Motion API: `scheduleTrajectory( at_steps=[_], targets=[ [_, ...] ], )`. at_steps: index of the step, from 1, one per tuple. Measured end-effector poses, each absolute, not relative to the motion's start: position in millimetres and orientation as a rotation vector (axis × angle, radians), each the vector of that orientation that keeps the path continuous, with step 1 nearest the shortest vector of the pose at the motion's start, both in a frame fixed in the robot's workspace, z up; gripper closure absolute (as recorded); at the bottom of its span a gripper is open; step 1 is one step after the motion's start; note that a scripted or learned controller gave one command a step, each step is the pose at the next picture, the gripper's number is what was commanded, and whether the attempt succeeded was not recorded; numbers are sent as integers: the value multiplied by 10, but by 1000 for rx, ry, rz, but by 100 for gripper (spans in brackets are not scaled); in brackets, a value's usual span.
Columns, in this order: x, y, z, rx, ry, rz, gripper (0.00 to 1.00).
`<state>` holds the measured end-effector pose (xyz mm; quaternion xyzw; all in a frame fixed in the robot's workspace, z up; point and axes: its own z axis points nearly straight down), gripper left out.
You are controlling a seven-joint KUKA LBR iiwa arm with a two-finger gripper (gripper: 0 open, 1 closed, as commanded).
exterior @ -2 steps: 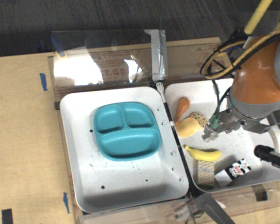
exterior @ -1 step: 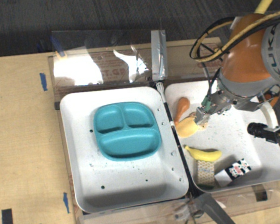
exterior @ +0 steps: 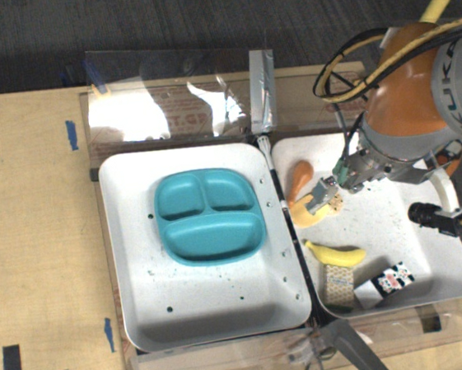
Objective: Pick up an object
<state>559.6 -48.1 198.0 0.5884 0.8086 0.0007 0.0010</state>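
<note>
My gripper (exterior: 325,197) hangs low over the left side of the right bin (exterior: 408,284). Its tip sits right over a pale yellow object (exterior: 303,214) near the bin's left wall. An orange oblong object (exterior: 299,178) lies just behind and left of the tip. A banana (exterior: 336,253) lies in front of the gripper, apart from it. Near the front wall are a tan patterned block (exterior: 337,284) and a small white box with dark and coloured print (exterior: 385,283). I cannot see whether anything is held.
The left bin (exterior: 129,233) holds a teal divided plate (exterior: 209,215). A metal divider (exterior: 261,94) stands behind the bins. Yellow and black cables (exterior: 350,67) loop over the arm. A black cylindrical part (exterior: 430,216) juts over the right bin's right side.
</note>
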Motion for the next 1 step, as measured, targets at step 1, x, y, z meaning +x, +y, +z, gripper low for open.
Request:
scheduleTrajectory(
  at_steps=[1],
  targets=[
    [5319,-1098,1065,1812,2571,-5,0]
  ],
)
